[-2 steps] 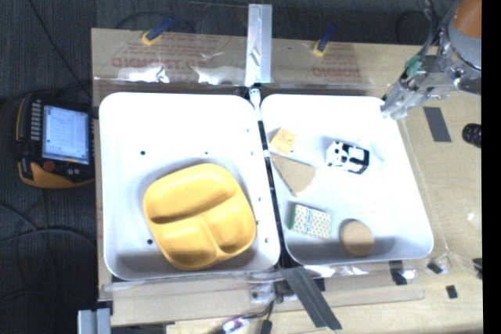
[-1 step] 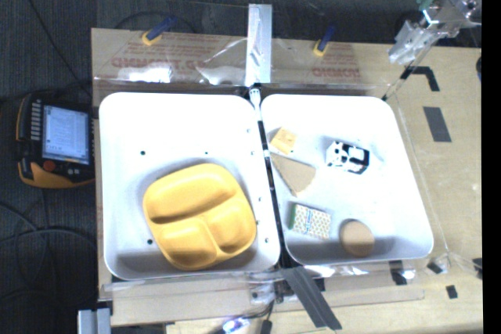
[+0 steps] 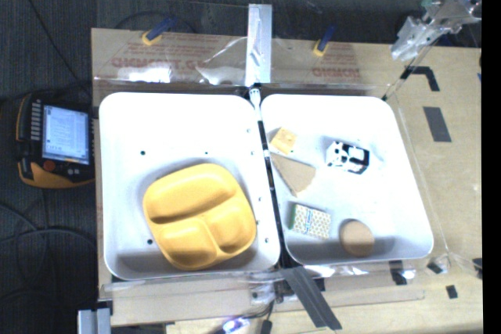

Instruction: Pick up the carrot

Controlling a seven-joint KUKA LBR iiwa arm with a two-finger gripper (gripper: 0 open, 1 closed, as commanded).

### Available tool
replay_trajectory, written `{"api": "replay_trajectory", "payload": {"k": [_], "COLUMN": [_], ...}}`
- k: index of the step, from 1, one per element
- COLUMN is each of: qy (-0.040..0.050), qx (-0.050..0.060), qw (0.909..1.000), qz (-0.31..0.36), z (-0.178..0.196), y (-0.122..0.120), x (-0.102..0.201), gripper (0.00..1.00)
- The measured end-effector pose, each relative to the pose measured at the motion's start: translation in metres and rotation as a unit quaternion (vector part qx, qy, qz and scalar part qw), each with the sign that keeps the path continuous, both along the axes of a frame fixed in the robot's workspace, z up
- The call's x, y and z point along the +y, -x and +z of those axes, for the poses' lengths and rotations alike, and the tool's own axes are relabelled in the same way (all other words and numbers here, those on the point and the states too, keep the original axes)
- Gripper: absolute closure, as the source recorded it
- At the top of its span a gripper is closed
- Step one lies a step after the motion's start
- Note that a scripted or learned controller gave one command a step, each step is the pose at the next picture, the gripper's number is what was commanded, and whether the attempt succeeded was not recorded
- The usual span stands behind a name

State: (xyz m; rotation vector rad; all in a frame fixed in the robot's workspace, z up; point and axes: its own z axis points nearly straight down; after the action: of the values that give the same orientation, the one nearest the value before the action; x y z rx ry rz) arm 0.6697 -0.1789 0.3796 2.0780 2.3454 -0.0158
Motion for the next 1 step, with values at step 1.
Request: {"api": "replay_trajectory", "payload": {"k": [1], "qy": [-0.0001], "qx": [0.000], "qw": [1.0000], "qz": [0.000], "z": [-0.0001], "y": [0.0000], "x": [0.0000], "gripper": [0.00]}}
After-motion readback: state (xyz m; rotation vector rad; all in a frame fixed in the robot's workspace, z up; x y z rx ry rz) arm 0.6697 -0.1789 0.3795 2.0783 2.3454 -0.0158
